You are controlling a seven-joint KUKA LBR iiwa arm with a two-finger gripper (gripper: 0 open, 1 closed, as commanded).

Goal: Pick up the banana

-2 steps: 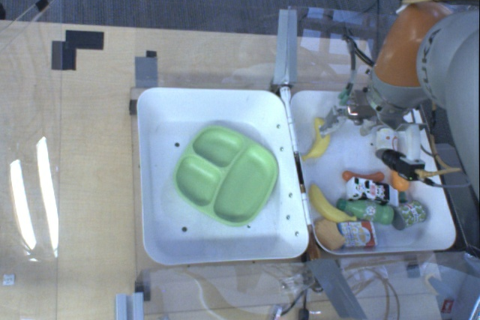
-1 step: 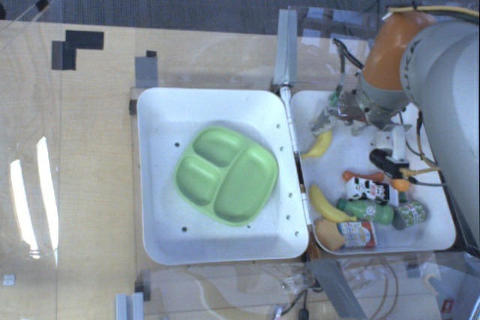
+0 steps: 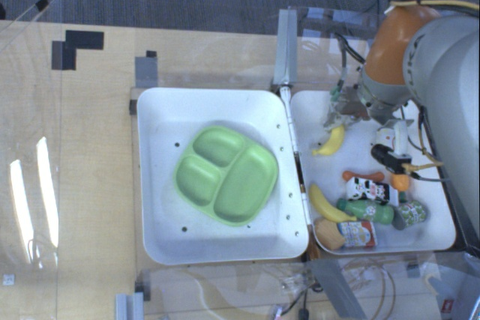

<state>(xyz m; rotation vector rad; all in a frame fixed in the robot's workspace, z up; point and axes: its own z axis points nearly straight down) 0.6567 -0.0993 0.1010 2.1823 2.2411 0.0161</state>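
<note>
A small yellow banana (image 3: 331, 141) lies in the right bin (image 3: 304, 112), near its upper left part. My gripper (image 3: 339, 113) hangs just above the banana's upper end, very close to it or touching it. A second, longer banana (image 3: 328, 204) lies lower down in the same bin, by the left wall. The grey arm with its orange band (image 3: 390, 41) reaches in from the right and hides the bin's far right corner.
The left bin (image 3: 157, 124) holds a green divided plate (image 3: 226, 174). In the right bin's lower part lie a green bottle (image 3: 373, 212), a red-labelled can (image 3: 358, 234), a brown roll (image 3: 327, 235), a black-and-white carton (image 3: 373, 191) and a small orange piece (image 3: 401, 181). Cables hang beside the arm.
</note>
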